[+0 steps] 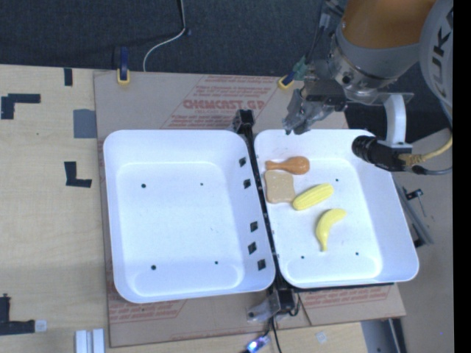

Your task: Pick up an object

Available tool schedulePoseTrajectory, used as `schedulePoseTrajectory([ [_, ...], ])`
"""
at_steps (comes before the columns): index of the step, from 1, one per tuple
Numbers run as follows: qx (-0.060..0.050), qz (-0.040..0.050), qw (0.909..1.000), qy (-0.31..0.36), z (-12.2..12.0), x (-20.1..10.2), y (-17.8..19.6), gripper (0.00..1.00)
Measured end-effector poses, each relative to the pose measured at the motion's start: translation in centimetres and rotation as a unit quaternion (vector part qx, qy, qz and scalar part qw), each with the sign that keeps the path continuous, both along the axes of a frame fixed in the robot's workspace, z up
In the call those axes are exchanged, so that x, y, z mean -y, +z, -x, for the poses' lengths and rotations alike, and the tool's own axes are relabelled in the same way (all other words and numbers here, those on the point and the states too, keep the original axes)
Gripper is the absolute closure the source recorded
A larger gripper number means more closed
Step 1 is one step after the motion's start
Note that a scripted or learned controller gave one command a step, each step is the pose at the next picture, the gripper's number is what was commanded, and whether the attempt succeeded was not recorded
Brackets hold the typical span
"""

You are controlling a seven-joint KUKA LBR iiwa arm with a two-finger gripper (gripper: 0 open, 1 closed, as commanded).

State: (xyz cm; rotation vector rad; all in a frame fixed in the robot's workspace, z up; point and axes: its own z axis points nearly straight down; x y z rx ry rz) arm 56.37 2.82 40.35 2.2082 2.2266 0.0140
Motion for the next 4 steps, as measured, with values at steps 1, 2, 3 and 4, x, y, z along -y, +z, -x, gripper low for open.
schedulePoseTrajectory([
  [1,-0.011,0.0013,0.9999,-0.002,4.2,-3.5,-8.8,1.00],
  [2,-0.001,0.0001,1.0000,-0.002,4.8,-5.1,1.2,1.00],
  [3,-0.004,0.0006,1.0000,-0.002,8.1,-5.8,3.4,1.00],
  [4,-0.006,0.0020,1.0000,-0.003,8.0,-5.8,4.3,1.00],
])
